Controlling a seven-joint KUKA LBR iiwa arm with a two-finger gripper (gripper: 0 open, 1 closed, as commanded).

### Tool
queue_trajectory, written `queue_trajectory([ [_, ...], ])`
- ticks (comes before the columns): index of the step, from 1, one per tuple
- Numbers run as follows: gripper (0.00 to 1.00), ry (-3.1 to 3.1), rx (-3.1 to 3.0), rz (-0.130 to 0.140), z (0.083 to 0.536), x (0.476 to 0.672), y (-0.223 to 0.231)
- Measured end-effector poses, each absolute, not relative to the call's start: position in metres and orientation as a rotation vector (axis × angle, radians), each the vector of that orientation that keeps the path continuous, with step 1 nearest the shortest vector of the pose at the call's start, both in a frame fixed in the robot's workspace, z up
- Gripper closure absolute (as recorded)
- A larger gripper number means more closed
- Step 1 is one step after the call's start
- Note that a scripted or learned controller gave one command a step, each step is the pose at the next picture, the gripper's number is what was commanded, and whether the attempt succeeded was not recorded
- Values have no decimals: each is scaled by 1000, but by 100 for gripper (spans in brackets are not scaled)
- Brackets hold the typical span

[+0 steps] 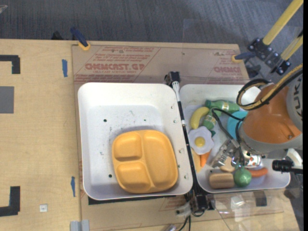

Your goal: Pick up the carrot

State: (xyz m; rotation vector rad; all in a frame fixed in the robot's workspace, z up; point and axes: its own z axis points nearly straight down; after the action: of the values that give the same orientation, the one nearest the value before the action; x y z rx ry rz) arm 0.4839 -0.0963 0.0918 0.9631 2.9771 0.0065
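Observation:
In the right bin [284,181] a thin orange piece that looks like the carrot [203,159] lies just below the fried egg toy [200,140], near the bin's left wall. My gripper [225,157] hangs low in the bin, a little to the right of that orange piece and just above a brown bun-like toy [221,180]. Nothing is visibly held in it. Another orange-red piece [260,173] pokes out beside a green ball [243,177] under the wrist. The orange-banded arm [267,124] hides the bin's right part.
The left bin [96,105] holds a yellow divided plate [143,160]. A banana [198,115], a green toy [222,105] and a teal item [234,124] crowd the right bin's far half. A black cable [217,117] loops over them.

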Motion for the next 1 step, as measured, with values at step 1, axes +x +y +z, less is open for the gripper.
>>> queue_trajectory([
  [1, 100, 2971, 959, 9, 103, 486, -96],
])
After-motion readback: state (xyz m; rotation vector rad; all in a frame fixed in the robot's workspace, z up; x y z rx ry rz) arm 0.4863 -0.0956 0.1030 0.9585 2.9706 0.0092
